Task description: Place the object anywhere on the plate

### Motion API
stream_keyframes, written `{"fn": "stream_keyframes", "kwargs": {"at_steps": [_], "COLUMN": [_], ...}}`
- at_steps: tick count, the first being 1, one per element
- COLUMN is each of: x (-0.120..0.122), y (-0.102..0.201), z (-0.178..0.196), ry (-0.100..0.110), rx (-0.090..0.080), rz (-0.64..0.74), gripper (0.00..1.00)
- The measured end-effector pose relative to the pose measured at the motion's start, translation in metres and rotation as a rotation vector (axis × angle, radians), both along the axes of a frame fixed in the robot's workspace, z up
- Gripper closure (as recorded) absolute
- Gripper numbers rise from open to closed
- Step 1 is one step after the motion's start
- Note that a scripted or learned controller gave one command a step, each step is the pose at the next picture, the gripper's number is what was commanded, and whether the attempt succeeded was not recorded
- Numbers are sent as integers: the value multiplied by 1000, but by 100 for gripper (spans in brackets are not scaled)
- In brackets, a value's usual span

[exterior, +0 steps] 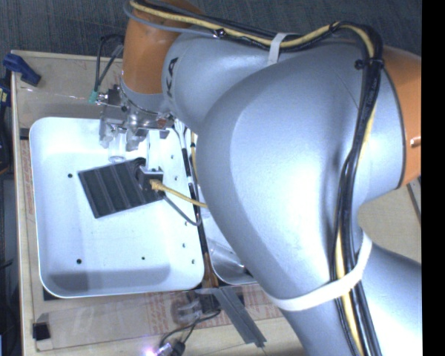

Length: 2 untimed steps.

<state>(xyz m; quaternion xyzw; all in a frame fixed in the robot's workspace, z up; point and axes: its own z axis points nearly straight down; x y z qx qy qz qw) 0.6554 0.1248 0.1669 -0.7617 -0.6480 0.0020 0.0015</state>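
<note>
Arm (282, 147) fills the view from 3 o'clock, wrist with orange band (144, 50) at about 11 o'clock over the left bin (67, 265). Gripper (119, 136) hangs low at the bin's upper part, just above the dark ribbed flat piece (115, 189), which lies tilted on the bin floor near centre; likely this is the plate, can't be sure. Cannot tell how the gripper is set, and no object is clearly seen in it, so the task's object can't be located. Step looks like approach or placing over the dark piece, judged only from pose. Next move calls for lowering onto it and releasing, if anything is carried. Right bin (230, 273) mostly hidden under the arm, contents unreadable
</note>
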Motion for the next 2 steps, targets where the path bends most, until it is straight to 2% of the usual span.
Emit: {"fn": "stream_keyframes", "kwargs": {"at_steps": [1, 2], "x": [-61, -6], "y": [-11, 11], "z": [-74, -75], "ry": [-4, 2], "rx": [-2, -5], "rz": [-54, -460], "gripper": [100, 100]}}
